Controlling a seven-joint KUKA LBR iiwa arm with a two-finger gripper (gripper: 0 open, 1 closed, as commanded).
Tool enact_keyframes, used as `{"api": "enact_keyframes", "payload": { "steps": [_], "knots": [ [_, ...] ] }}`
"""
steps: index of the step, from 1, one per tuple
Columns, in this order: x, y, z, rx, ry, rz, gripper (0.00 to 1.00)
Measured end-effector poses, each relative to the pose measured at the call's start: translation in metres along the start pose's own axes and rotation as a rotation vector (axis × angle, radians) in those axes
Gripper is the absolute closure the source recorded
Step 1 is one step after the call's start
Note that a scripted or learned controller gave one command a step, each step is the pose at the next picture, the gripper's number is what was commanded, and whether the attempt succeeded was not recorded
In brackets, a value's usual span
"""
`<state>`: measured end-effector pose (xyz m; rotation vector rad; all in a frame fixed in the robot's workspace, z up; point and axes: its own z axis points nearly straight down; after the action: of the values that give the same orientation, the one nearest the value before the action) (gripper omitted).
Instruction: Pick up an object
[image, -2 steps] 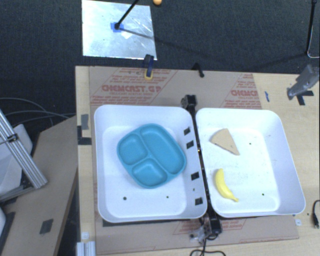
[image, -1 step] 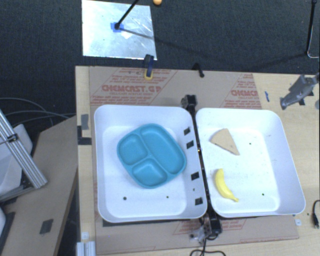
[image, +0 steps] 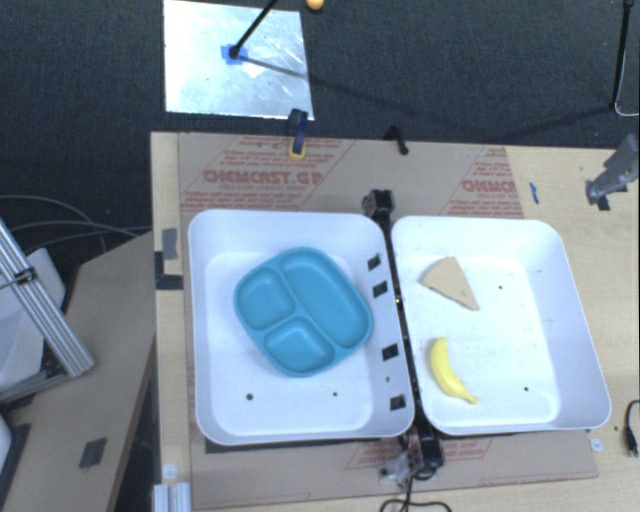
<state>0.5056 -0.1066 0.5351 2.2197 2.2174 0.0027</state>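
In the right bin (image: 560, 270) lie a yellow banana (image: 450, 371), near the front left, and a tan wedge-shaped slice (image: 452, 283), behind it toward the bin's back left. The left bin (image: 215, 400) holds a blue divided plate (image: 302, 310) in its middle. A grey part of my arm with the gripper (image: 612, 178) pokes in at the right edge, above and behind the right bin's far right corner, well away from both objects. Nothing shows held in it.
Both bins sit on a cardboard sheet (image: 260, 170) on the bench. A shiny square panel (image: 238, 60) lies on the dark floor behind. A metal frame (image: 35, 320) stands at the left, and cables (image: 410, 470) hang at the front between the bins.
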Motion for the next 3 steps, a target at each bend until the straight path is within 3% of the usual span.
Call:
{"api": "enact_keyframes", "payload": {
  "steps": [1, 2, 3],
  "knots": [
    [0.037, -0.019, -0.001, 0.0, 0.002, -0.008, 0.0],
    [-0.002, 0.009, 0.0, -0.001, 0.0, 0.0, 0.0],
    [0.01, -0.02, 0.0, 0.001, 0.002, -0.005, 0.0]
  ]
}}
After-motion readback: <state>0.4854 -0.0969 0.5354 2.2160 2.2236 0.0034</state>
